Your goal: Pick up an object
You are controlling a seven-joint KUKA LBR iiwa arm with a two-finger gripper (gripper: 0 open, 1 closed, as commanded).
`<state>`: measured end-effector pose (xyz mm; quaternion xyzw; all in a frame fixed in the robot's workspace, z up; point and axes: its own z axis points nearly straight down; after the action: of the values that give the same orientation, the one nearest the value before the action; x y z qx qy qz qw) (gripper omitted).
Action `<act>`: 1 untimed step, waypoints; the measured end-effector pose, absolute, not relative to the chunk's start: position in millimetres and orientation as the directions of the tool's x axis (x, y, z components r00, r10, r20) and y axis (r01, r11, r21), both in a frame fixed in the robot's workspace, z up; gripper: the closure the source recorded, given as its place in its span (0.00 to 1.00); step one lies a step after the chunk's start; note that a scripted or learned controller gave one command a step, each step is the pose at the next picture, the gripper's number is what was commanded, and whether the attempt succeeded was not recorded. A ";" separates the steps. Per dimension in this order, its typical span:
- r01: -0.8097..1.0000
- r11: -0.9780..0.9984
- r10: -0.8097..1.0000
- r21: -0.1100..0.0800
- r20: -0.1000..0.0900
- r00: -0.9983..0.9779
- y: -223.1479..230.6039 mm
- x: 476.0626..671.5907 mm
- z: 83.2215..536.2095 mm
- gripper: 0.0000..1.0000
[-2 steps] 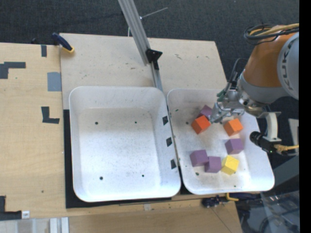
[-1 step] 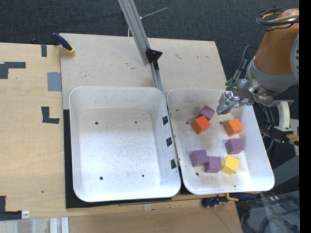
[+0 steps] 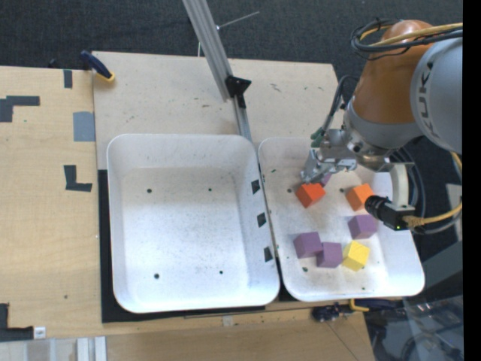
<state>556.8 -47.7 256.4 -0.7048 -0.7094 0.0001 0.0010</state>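
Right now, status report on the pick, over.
Gripper low over right bin, just above orange block. Block sits apart from others. Grasp unconfirmed.

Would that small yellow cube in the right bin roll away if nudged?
Probably not: the small yellow cube has flat faces, so it should slide or tip. It looks like light foam or wood, likely stiff. A purple block beside it may block it.

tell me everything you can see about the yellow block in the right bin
The yellow block is a small cube of plain, matte, solid colour, maybe foam or painted wood. It lies turned at an angle on the floor of the right bin, towards its near right corner. Its left side meets or nearly meets a purple block; another purple block sits just beyond it, apart. The gripper is well away, above an orange block.
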 end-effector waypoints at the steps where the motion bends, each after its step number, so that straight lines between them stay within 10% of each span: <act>1: 1.000 0.007 1.000 -0.002 0.002 -0.007 8.4 547.9 253.0 1.00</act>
<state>547.9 8.4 253.0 -0.7047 -0.7095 0.0003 0.0014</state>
